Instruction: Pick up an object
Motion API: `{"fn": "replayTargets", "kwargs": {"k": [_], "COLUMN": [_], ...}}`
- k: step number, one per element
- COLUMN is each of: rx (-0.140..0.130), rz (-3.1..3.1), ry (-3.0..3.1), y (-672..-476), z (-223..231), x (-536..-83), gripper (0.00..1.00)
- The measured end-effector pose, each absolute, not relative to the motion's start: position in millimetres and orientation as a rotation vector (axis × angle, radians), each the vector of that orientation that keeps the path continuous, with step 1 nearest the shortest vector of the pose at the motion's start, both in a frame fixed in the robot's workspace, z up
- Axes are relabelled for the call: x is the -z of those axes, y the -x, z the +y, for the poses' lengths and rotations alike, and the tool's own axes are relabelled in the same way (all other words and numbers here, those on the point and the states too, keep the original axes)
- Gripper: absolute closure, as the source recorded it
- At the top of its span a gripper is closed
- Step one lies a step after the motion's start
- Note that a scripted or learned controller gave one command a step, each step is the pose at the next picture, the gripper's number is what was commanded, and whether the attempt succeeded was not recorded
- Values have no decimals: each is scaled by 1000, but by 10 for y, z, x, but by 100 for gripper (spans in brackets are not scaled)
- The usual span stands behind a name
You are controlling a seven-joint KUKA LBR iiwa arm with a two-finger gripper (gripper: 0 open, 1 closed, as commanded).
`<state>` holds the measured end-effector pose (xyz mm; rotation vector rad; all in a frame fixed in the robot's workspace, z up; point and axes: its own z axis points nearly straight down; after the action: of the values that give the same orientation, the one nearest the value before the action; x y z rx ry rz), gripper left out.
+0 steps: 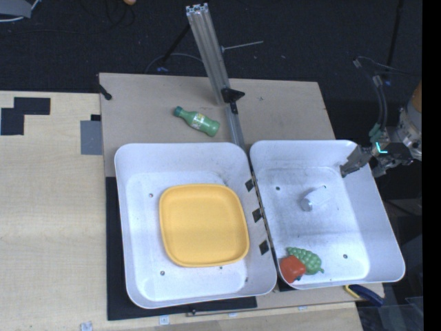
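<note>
The claw [358, 161] hangs over the right bin's [365, 205] far right rim, its state impossible to tell. A red-and-green toy [298, 263] lies at that bin's near left corner; a small grey piece [308, 200] sits mid-bin. A yellow plate [203, 224] fills the left bin [134, 185].

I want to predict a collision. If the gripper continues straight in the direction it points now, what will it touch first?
The gripper points left and down, into the right bin from its far right corner. Going straight on, it would probably first meet the bin's white floor, short of the small grey object. One slanted view leaves its height unclear.
</note>
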<state>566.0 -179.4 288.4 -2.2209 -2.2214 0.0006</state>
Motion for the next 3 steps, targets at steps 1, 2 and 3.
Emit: {"fn": "replayTargets", "kwargs": {"k": [1,2,3], "rx": [-1,-5,-5], "rz": [-2221,-2219,-2219], "ry": [2221,2217,2217], "y": [-5660,-5690,-5666], "z": [-1794,-1740,-1692], "x": [-2884,-2267,-1641], "gripper": [0,0,0]}}
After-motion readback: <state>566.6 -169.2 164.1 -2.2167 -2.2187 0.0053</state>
